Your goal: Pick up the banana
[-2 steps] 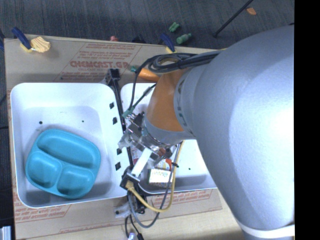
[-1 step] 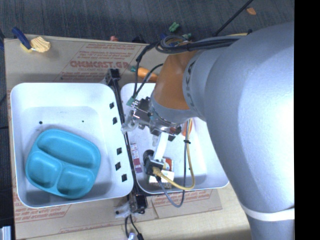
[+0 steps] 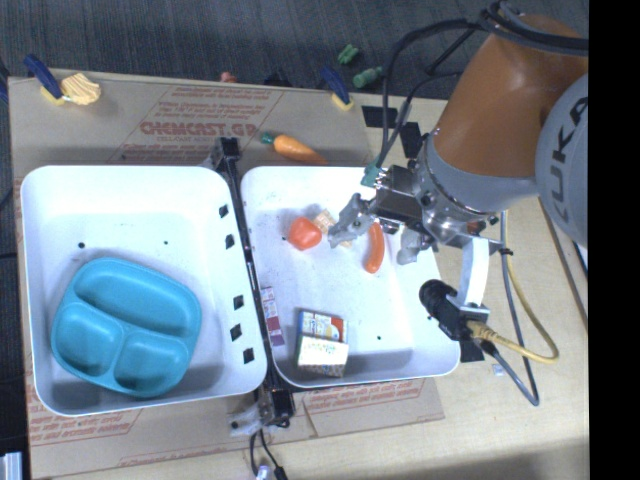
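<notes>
Grey and orange, the arm [image 3: 500,118] is reaching in from the right, its hand [image 3: 378,233] hanging open over the right bin [image 3: 400,353] with nothing between the fingers. An orange sausage-shaped piece [image 3: 373,249] is lying just below it, a red-orange piece [image 3: 305,234] to its left. I cannot tell which item is the banana. A small box [image 3: 321,341] is sitting near the front wall; a blue tray [image 3: 125,325] is lying in the left bin [image 3: 60,198]
</notes>
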You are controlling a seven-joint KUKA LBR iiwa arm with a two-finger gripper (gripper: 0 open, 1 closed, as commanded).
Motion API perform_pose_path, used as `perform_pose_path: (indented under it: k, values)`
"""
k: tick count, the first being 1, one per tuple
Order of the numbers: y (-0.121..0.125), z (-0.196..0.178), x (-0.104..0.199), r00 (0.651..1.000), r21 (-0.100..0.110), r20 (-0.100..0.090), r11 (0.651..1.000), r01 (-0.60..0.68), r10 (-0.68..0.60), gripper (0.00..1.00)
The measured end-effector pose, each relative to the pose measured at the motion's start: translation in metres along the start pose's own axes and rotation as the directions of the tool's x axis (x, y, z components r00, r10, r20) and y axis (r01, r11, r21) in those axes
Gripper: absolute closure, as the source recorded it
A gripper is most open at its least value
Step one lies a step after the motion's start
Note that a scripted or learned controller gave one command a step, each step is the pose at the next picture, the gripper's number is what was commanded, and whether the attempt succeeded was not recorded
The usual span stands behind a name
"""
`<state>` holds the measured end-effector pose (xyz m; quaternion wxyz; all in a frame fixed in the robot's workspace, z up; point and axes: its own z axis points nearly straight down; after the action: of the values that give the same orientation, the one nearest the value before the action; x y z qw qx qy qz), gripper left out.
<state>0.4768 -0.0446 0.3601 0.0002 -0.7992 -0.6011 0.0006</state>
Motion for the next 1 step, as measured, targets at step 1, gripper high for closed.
perform_pose_path:
  k: [1]
  values:
    - [-0.0187,0.0831,0.0619,0.954,0.006,0.001,0.954,-0.300,0.300,0.00]
